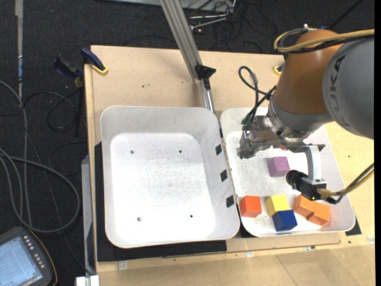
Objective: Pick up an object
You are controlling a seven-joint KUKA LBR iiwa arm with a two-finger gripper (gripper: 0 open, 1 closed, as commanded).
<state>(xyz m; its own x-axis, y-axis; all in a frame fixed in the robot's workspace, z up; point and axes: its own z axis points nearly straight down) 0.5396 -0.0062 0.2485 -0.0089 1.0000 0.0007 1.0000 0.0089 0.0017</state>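
"KUKA" reads partly on the grey arm; end effector above the right bin, grip state unclear.

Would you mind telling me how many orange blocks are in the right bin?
3. One orange block sits near the bin's left wall, beside the yellow block. Two more touch each other near the front right corner. The arm may hide others.
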